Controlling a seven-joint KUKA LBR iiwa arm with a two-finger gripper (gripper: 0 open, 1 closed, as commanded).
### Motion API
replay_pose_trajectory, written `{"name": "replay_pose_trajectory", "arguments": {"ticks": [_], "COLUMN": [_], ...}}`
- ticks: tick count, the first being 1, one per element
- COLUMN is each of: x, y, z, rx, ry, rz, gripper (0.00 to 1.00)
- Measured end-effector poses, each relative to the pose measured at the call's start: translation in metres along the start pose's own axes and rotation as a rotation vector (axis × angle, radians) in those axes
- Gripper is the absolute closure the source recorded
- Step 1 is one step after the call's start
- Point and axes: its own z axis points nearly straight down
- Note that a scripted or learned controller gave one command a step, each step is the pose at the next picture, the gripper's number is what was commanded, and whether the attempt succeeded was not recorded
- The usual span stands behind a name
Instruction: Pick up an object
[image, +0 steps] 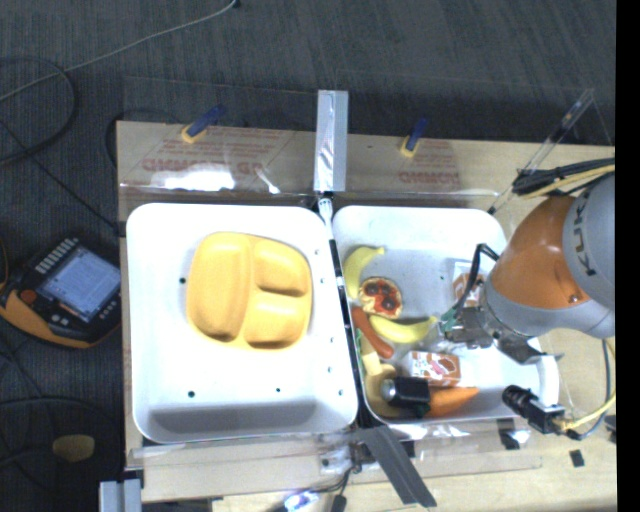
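The gripper (462, 322) is low inside the right bin (430, 225), under the grey wrist and the orange band of the arm (545, 270), which reaches in from the right. The wrist body covers its tips, so I cannot tell how the gripper stands or if anything is in it.

Just to the left of the gripper lies a yellow banana (408, 328), curved, and its right end comes very close to the gripper. On top of the banana, a little further left and up, is a small round piece with a red and dark pattern (382, 294). Above that piece a second yellow fruit shape (358, 265) lies beside the left wall of this bin. Just below the gripper is a small packet with red and white print (436, 366). Further down and left there is a black block (410, 390), and an orange carrot (452, 400) lies beside it, touching it. A red-orange long piece (372, 335) lies left of the banana, near the wall between the bins.

Well apart from the gripper, to the left, the left bin (160, 400) holds a yellow tray with compartments (248, 290), lying flat in its middle. Both bins stand on a bench (140, 160).
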Motion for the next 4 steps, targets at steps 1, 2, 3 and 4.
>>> {"name": "replay_pose_trajectory", "arguments": {"ticks": [1, 2, 3, 4], "x": [0.000, 0.010, 0.039, 0.039], "y": [0.000, 0.095, 0.176, 0.176], "z": [0.000, 0.012, 0.013, 0.006], "rx": [-0.001, -0.009, 0.004, 0.010], "ry": [-0.001, -0.012, -0.010, -0.014], "rz": [0.000, 0.054, 0.010, 0.005], "gripper": [0.00, 0.00, 0.00, 1.00]}}
